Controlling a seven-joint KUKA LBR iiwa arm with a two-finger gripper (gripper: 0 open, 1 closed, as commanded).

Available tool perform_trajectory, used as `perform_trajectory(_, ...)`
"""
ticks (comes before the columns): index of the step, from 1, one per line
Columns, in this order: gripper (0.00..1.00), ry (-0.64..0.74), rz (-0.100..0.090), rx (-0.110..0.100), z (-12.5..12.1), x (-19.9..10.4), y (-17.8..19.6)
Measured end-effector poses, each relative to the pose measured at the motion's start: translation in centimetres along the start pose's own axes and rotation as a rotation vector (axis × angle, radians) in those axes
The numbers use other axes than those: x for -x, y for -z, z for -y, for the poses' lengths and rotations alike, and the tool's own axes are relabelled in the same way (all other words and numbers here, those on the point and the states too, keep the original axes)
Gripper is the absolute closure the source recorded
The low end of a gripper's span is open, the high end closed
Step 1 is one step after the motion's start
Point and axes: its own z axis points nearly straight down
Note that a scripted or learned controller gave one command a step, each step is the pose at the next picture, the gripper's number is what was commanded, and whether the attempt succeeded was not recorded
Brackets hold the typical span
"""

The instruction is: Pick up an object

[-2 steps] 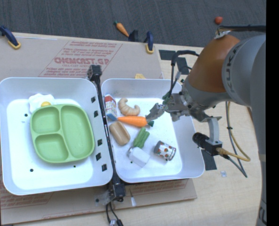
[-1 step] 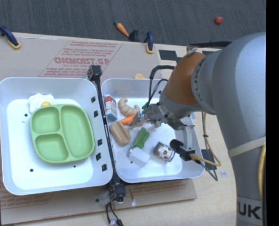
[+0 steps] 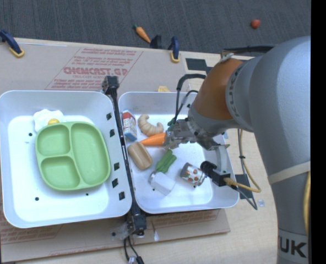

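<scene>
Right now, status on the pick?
Gripper low in right bin, at the carrot. Nothing visibly held. Bread roll and green vegetable crowd close.
</scene>
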Motion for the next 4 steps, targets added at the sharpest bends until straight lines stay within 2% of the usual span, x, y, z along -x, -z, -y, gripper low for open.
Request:
perform_trajectory(1, 1.00, -0.009, 0.000, 0.005, 4.2, 2.6, 7.2)
perform_trajectory(2, 1.00, -0.007, -0.001, 0.005, -1.9, 7.2, 10.0)
perform_trajectory(3, 1.00, -0.009, -0.002, 0.003, 3.9, 7.1, 12.1)
perform_trajectory(4, 1.00, -0.007, -0.001, 0.004, -0.6, 7.1, 10.1)
